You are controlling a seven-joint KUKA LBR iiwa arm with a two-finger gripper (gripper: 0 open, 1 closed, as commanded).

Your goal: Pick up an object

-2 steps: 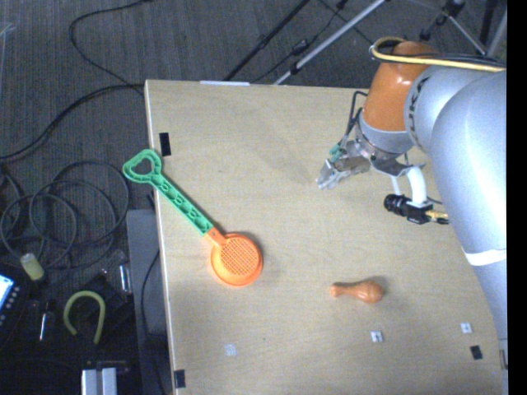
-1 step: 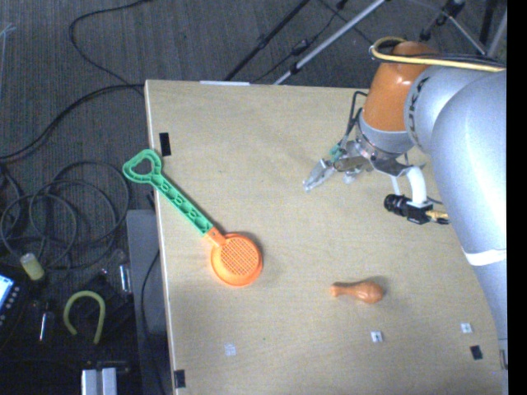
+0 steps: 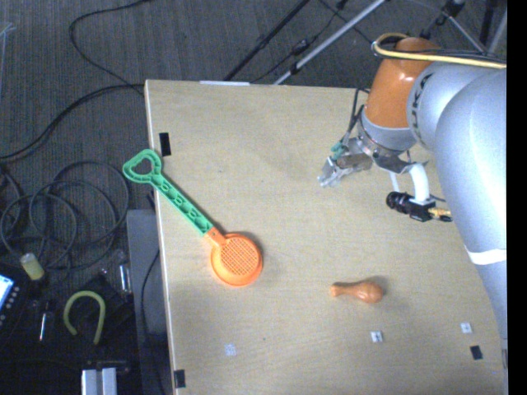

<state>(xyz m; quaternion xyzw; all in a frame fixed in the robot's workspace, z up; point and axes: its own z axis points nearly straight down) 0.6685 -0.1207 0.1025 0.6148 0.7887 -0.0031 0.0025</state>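
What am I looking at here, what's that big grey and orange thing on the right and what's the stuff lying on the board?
That is a robot arm, grey with an orange band, reaching in from the right. The picture comes from one fixed camera above the bench, looking down at a slant. At the arm's tip is its gripper, hovering over the tan surface with nothing visibly between its fingers. On the surface lie a strainer with a green handle and orange mesh head, its handle poking past the left edge, and a small orange pear-shaped object nearer the front. Cables lie on the floor at left.
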